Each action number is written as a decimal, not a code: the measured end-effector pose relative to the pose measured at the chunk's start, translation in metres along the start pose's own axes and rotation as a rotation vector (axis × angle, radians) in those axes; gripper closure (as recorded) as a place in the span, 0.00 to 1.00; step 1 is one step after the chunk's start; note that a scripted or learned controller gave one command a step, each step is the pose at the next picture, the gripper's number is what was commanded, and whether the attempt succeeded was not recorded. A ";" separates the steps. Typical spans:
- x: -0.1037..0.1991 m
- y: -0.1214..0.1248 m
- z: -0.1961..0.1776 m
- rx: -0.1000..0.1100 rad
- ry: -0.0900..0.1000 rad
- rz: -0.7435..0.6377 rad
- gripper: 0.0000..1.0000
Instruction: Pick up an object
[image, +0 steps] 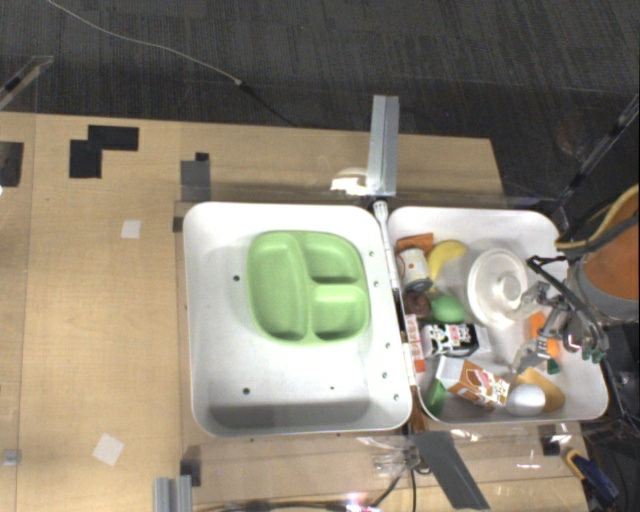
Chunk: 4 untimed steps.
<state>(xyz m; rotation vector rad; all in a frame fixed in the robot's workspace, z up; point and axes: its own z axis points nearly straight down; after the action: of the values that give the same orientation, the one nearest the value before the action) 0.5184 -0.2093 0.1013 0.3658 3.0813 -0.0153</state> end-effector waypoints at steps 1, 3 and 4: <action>-0.008 0.001 -0.015 0.002 -0.029 -0.004 1.00; -0.002 0.004 -0.075 -0.019 0.027 -0.784 1.00; -0.064 0.048 -0.139 -0.018 0.020 -0.850 1.00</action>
<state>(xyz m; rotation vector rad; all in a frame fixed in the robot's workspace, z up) 0.5862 -0.1756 0.2425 -0.9443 2.9813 -0.0086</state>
